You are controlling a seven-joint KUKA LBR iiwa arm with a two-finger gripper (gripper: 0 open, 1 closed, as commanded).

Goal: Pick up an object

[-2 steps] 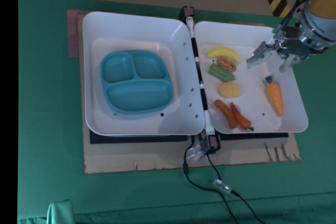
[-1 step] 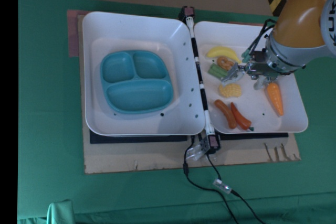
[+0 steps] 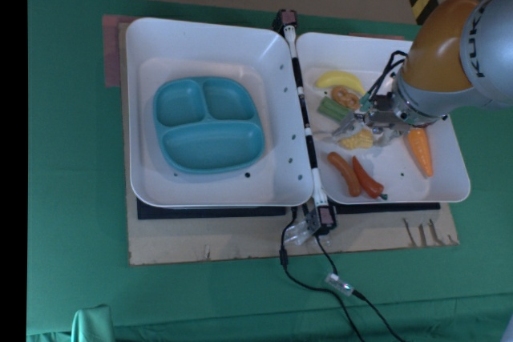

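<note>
while you look down from the one fixed camera, the grey arm with its orange band (image 3: 439,40) reaches in from the right over the right-hand shallow white bin (image 3: 449,184), and its two-finger gripper (image 3: 361,124) hangs low near that bin's middle, among the toy food. i judge it sits there because the program is trying for one of the pieces clustered at that spot.

the likeliest target is the small yellow corn-like piece (image 3: 358,141), lying directly beneath the tool, slightly toward the bin's near edge. it is partly hidden, so you cannot read its long axis with confidence; it seems to run roughly left to right. whether the tool is spread or clamped cannot be told from here, and nothing can be seen gripped.

around it: a yellow plastic banana (image 3: 339,79) curves along the far edge, an orange ring-shaped piece (image 3: 346,98) lies just below it, and a green stick-like vegetable (image 3: 331,109) slants beside that. two reddish sausage-shaped pieces (image 3: 357,175) lie near the near edge, long axes slanting toward the near right corner. an orange carrot (image 3: 420,151) lies by the right edge, tip toward the near edge.

the left white bin (image 3: 144,180) bears a teal three-compartment plate (image 3: 208,124) at its middle.
</note>
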